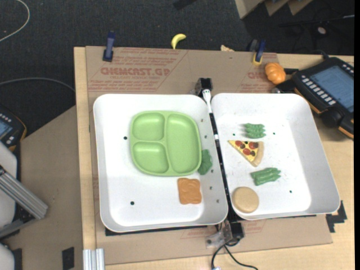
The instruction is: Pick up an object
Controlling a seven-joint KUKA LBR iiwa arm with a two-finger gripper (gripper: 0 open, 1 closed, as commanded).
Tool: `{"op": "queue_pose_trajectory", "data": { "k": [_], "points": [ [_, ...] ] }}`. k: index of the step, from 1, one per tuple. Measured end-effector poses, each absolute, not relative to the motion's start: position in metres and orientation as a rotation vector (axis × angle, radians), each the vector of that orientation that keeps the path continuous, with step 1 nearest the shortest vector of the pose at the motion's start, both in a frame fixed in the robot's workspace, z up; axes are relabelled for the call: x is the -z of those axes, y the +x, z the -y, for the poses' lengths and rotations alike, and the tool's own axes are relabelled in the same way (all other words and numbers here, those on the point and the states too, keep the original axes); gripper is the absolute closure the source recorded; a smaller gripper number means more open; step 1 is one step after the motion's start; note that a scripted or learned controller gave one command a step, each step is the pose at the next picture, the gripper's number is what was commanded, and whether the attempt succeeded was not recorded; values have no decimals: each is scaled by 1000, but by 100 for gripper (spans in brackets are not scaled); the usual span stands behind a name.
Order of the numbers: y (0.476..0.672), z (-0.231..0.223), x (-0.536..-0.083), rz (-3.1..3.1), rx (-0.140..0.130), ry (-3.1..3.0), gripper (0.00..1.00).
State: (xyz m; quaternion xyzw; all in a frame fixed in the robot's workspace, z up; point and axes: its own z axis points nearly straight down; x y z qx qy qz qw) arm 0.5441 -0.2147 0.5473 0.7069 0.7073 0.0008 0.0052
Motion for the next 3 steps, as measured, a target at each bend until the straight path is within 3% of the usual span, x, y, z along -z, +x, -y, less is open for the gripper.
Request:
{"op": "queue_pose_trajectory", "data": {
  "k": [1, 2, 3],
  "points": [
    [492, 214, -469, -2223, 6, 2231, 100],
    [485, 160, -540, -2221, -8, 2209, 100],
    [479, 184, -485, -2220, 3, 2227, 100]
  ]
}}
